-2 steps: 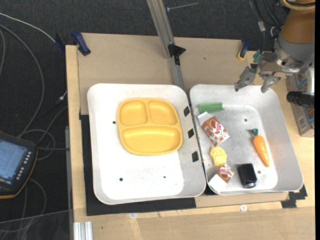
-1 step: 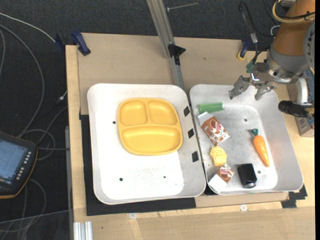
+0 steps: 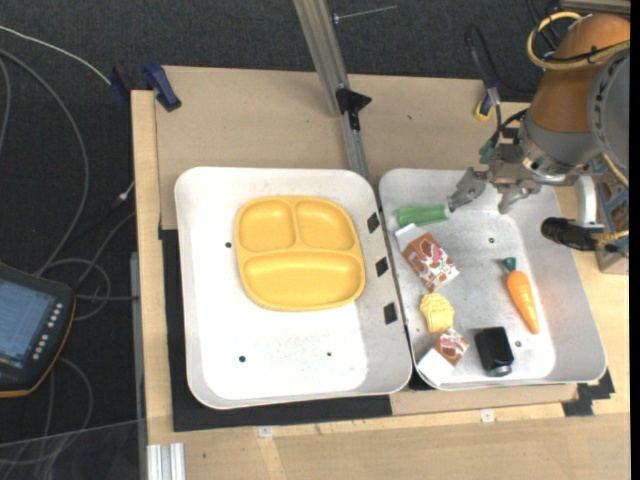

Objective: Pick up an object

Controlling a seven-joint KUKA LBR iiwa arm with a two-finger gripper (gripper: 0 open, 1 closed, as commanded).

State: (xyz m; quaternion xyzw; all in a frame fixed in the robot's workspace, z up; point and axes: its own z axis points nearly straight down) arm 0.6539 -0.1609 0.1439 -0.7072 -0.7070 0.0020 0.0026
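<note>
Right, over the plywood tabletop (image 3: 280,98) sit two shallow white bins side by side, both smooth plastic with rounded corners. The left bin (image 3: 210,358) carries one glossy yellow divided plate (image 3: 298,252), three compartments moulded into it, two small on top and one long below.

The right bin (image 3: 560,328) is where the loose pieces lie, six by my count. One green stick-shaped piece (image 3: 421,215) lies near the upper left corner of that bin. One brown-and-white printed packet (image 3: 430,261), flat and crinkly looking, sits just below it. One knobbly yellow piece (image 3: 437,312) comes next down, and one smaller red-and-white wrapped piece (image 3: 451,346) lies at the bin's lower left edge. One matte black boxy block (image 3: 493,350) sits just beside that. One orange toy carrot (image 3: 521,297) with a green tip lies tapered and smooth on the right side, well apart from the packet.

The grey arm with its orange band (image 3: 580,58) reaches in from the right, and the pincer (image 3: 492,194) hangs over the top of the right bin, its two fingers spread wide, grasping nothing. The left fingertip (image 3: 459,201) sits just beside the green stick's right end.
</note>
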